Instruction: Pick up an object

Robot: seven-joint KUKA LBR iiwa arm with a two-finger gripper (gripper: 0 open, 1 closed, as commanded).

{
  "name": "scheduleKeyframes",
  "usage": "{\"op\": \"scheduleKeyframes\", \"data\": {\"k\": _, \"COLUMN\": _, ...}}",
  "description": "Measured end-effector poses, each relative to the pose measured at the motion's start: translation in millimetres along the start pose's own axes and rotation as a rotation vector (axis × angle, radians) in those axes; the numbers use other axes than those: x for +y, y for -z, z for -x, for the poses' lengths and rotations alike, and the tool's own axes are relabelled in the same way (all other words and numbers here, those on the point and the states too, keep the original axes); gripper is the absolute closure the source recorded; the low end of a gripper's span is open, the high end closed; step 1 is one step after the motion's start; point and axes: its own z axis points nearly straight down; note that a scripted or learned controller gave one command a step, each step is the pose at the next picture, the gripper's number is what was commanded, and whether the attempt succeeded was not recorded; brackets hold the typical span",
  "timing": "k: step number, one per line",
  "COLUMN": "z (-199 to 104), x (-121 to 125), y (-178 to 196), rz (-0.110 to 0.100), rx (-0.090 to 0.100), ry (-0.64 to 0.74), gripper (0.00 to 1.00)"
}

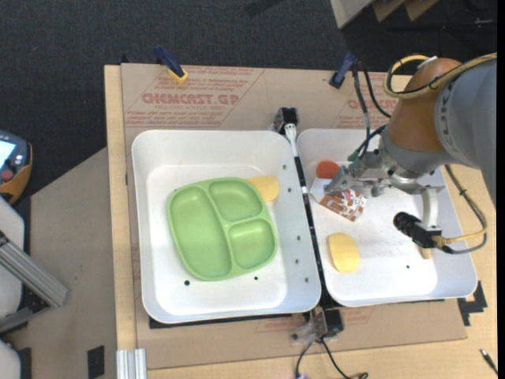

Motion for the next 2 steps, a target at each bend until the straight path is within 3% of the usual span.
{"op": "scheduleKeyframes", "data": {"k": 1, "z": -10, "x": 32, "y": 51, "rz": -0.009, "rx": -0.004, "ry": 0.0, "gripper": 0.0}}
{"op": "scheduleKeyframes", "data": {"k": 2, "z": -9, "x": 18, "y": 10, "rz": 0.0, "rx": -0.005, "ry": 0.0, "gripper": 0.0}}
